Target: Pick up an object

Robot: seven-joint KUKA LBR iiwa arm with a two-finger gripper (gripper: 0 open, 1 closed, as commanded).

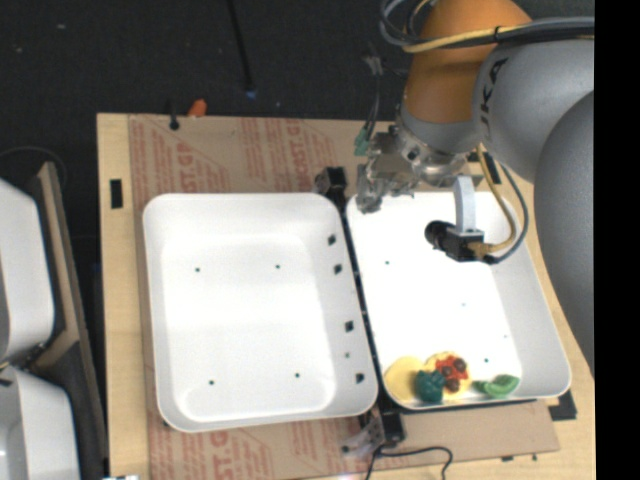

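A small heap of objects lies in the near corner of the right bin (pixel 430 308): a pale yellow piece (pixel 403 375), a teal piece (pixel 430 389), a red and dark piece (pixel 453 367) and a green piece (pixel 498 384). My gripper (pixel 368 198) hangs over the far left corner of that bin, close to the wall between the two bins, well away from the heap. I see nothing held under it. The orange band and grey wrist rise above it.
The left bin (pixel 240 298) sits beside the right one on a cardboard sheet (pixel 230 158). A black cable connector (pixel 450 238) hangs from the arm over the right bin. The arm's grey bulk covers the far right.
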